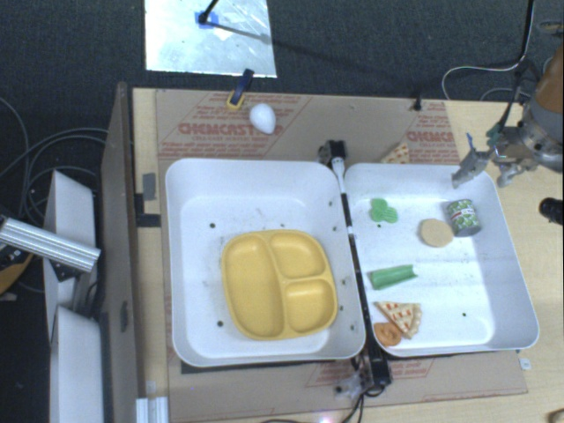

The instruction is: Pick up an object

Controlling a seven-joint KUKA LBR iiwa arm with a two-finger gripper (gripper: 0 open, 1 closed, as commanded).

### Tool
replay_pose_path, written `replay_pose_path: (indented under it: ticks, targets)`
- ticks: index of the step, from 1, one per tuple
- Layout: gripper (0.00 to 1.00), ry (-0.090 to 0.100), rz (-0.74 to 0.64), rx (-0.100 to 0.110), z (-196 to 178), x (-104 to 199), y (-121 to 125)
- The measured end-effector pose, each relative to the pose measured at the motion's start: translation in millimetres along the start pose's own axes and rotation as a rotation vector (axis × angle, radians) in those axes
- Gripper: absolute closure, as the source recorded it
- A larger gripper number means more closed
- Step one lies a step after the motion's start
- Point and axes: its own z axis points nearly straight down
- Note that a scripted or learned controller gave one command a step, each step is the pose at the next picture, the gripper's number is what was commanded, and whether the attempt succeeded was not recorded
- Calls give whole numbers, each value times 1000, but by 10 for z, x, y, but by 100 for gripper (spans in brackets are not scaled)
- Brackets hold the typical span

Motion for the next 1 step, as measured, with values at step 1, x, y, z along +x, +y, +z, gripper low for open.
replay_pose_path:
  ticks: [1]
  targets:
    - [0, 1, 3, 4, 1438, -5, -48]
